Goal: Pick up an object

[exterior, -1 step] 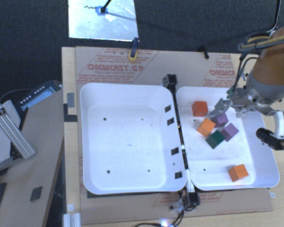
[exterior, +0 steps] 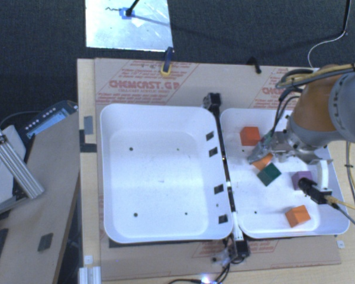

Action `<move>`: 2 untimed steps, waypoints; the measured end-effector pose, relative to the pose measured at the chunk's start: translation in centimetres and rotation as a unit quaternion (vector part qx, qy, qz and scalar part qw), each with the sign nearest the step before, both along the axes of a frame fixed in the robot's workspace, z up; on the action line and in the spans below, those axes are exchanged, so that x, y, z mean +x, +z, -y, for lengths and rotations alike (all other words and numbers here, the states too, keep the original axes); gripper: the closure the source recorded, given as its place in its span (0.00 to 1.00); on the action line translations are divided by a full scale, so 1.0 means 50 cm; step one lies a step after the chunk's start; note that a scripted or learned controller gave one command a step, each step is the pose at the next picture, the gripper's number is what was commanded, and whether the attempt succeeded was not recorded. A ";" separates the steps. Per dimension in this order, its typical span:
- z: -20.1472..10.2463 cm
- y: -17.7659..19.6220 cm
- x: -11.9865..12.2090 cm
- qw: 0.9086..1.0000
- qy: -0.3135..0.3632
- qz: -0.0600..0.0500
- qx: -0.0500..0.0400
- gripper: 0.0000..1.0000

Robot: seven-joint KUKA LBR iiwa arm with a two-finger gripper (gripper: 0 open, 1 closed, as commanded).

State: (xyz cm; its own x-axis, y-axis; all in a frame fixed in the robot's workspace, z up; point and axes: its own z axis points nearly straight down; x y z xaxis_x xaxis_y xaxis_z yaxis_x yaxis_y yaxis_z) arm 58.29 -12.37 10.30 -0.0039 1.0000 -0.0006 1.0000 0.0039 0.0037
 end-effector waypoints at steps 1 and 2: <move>0.001 0.018 0.001 1.000 -0.001 0.000 0.000 1.00; 0.004 -0.029 0.051 1.000 0.000 -0.015 0.002 1.00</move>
State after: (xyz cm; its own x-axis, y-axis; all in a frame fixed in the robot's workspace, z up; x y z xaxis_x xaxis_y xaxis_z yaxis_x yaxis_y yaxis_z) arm 60.81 -12.56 8.87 -0.0044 1.0000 0.0026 0.9996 0.0045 -0.0266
